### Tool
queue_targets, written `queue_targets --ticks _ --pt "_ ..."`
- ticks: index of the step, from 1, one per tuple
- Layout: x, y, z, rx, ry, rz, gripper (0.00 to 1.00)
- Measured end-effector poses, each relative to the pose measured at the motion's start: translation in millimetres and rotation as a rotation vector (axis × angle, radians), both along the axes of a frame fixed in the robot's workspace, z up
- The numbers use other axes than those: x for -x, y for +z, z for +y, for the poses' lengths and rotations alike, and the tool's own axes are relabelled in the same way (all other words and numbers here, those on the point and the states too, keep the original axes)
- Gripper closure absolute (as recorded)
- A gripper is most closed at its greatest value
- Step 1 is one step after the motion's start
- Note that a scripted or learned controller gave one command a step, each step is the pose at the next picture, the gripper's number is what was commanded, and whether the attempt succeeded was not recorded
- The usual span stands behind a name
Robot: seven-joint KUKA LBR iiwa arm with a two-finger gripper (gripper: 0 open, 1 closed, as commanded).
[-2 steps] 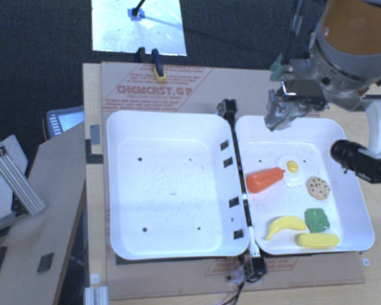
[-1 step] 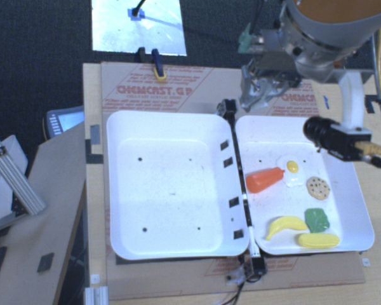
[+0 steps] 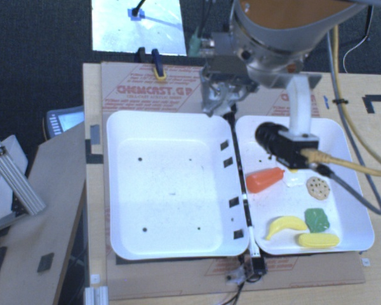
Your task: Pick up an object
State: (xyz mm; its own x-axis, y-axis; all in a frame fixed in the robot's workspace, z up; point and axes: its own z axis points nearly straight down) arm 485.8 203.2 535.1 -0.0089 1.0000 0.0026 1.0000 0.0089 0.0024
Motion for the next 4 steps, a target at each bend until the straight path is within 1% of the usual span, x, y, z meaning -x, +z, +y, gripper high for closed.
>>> queue_targets --ticks 4 --pt "-1.8 45.0 -3.2 -0.004 0.004 -0.008 1.00"
